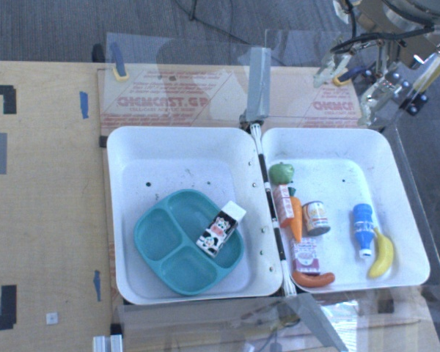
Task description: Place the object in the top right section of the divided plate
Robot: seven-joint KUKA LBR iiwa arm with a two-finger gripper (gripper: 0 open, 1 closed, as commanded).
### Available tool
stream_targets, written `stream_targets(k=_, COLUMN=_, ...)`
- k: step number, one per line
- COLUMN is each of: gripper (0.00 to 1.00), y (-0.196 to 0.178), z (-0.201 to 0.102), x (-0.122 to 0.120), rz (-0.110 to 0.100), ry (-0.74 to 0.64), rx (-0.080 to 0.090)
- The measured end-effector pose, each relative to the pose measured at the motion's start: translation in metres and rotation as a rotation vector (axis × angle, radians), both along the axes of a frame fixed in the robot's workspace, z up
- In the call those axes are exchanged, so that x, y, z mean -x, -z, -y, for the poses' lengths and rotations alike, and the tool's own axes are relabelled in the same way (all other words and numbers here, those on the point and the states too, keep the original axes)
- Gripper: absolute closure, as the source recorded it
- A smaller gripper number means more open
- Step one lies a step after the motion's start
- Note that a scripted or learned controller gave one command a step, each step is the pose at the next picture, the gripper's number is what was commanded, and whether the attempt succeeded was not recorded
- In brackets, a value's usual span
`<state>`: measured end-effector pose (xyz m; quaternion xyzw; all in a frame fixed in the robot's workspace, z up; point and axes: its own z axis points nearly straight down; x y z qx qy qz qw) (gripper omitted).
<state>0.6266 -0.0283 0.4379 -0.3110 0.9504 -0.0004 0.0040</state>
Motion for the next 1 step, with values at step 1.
stream_targets(k=1, gripper=0.0, y=0.0, z=0.0119, x=-0.041, rz=0.004, ry=0.249, rx=-0.002)
